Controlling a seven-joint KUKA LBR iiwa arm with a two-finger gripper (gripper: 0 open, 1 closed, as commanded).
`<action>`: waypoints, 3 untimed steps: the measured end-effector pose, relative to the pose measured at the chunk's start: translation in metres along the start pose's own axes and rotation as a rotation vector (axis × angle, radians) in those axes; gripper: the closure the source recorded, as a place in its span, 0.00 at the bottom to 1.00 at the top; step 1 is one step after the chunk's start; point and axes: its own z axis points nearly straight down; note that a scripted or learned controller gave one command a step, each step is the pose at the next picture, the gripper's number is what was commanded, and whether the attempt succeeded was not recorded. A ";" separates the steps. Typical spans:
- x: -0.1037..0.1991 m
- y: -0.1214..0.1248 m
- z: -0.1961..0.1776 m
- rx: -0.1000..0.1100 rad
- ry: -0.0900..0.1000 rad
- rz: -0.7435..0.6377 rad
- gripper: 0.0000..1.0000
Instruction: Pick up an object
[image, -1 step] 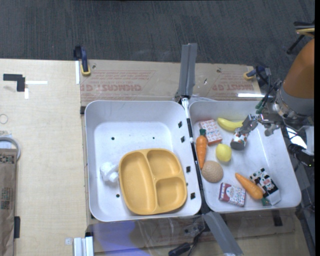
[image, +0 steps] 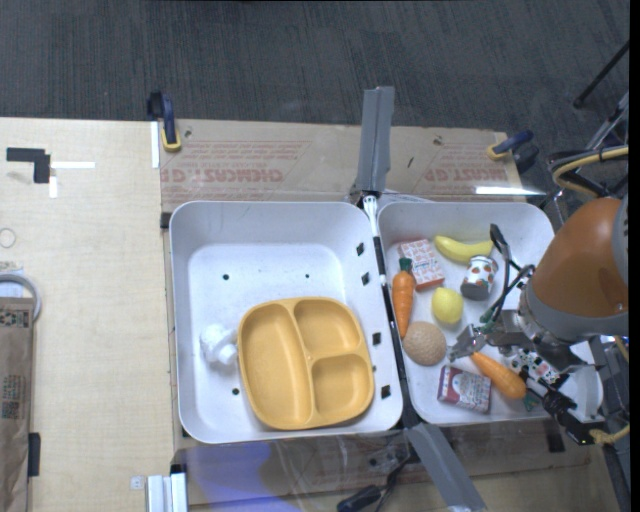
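The arm (image: 585, 270), grey with its orange band, is reaching in from the right edge of the frame and hanging low over the lower right corner of the right bin (image: 540, 225). Its gripper (image: 478, 345) is sitting just above the toys there, and whether it is spread or pressed together cannot be told.

Just beside the gripper, a small carrot (image: 500, 376) is lying at a slant, and a red packet (image: 465, 388) is lying to its lower left near the bin's front wall. A tan round ball (image: 424, 343) is resting left of the gripper, with a yellow lemon (image: 447, 305) above it. A longer carrot (image: 402, 297) is lying upright along the bin's left wall. Toward the upper part of the bin, a red-and-white box (image: 424, 263), a banana (image: 464, 247) and a grey-white toy (image: 479, 278) are gathered close together.

In the left bin (image: 190, 300), a yellow divided plate (image: 305, 360) is filling the lower centre, and a small white object (image: 217, 345) is touching its left edge.
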 end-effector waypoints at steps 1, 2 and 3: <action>0.029 0.041 0.010 0.006 0.000 0.118 0.00; -0.018 -0.002 -0.078 0.005 -0.001 0.041 0.00; -0.026 0.035 -0.015 0.007 0.002 -0.225 0.00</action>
